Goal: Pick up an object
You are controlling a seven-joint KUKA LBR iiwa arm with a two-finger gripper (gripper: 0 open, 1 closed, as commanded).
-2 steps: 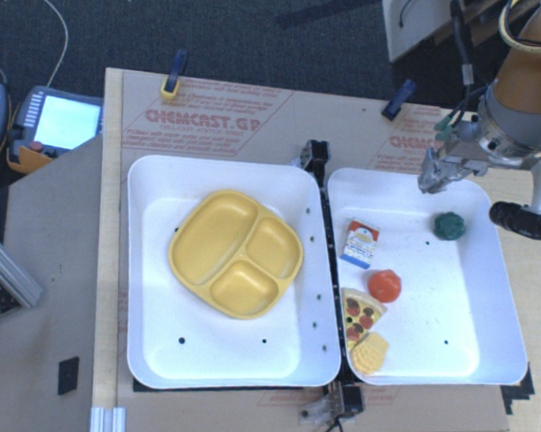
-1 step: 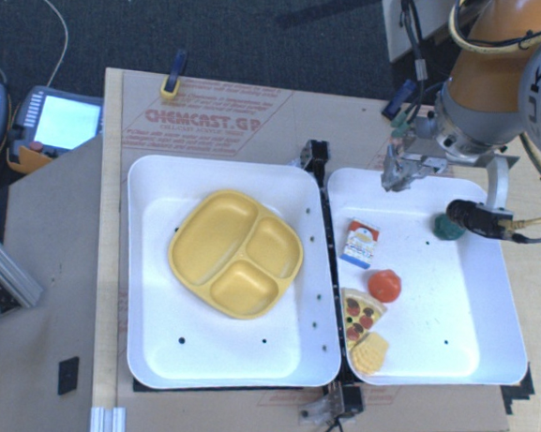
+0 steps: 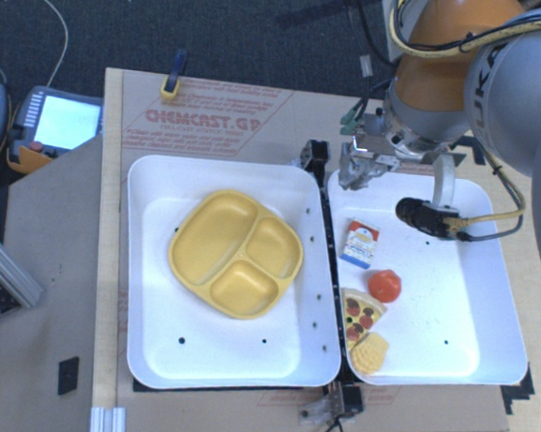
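In the right bin [image 3: 470, 303] lie a small white and orange carton [image 3: 360, 243], a red tomato [image 3: 385, 285], a pizza slice [image 3: 360, 312] and a yellow ridged chip [image 3: 369, 353], all near the bin's left wall. My gripper [image 3: 355, 174] hangs above the far left corner of that bin, a little beyond the carton, with nothing seen between its fingers. The grey arm with its orange band [image 3: 445, 47] reaches in from the upper right.
The left bin [image 3: 155, 247] holds a yellow divided plate [image 3: 235, 252]. A black cable piece [image 3: 428, 216] hangs by the wrist over the right bin. A divider [image 3: 328, 262] runs between the bins. Screens [image 3: 58, 121] sit at far left.
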